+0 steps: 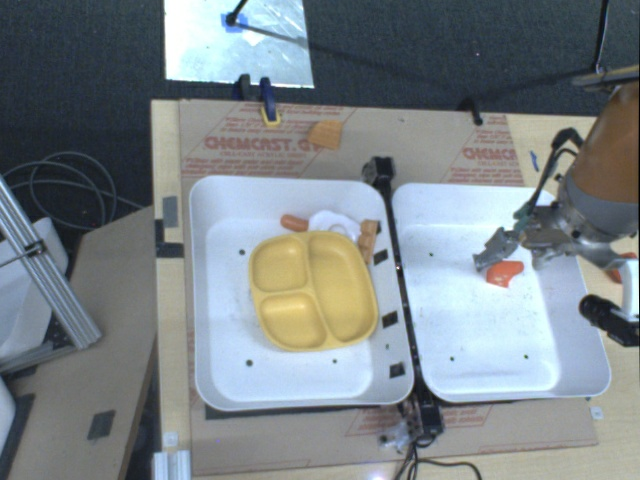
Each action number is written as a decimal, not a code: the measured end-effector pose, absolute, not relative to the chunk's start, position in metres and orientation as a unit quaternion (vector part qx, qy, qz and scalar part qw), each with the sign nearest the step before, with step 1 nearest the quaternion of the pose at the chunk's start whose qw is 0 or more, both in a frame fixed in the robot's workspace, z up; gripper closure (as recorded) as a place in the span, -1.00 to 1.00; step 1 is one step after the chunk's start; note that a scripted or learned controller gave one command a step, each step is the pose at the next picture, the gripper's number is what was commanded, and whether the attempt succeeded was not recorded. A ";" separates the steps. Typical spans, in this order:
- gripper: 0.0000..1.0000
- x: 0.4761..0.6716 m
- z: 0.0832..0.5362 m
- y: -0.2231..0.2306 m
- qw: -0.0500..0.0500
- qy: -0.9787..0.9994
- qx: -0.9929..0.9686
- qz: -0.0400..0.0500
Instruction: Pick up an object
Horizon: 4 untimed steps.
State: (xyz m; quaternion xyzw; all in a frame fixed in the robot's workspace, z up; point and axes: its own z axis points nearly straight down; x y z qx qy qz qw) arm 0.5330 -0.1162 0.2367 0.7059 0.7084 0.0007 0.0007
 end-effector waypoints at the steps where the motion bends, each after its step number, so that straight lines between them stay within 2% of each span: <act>1: -1.00 0.574 0.104 -0.164 -0.001 0.708 0.706 0.000; 2: -1.00 0.612 0.084 -0.183 0.002 0.709 0.706 0.001; 3: -1.00 0.664 0.086 -0.178 0.003 0.710 0.705 0.002; 4: 1.00 0.663 0.097 -0.179 0.003 0.710 0.705 0.002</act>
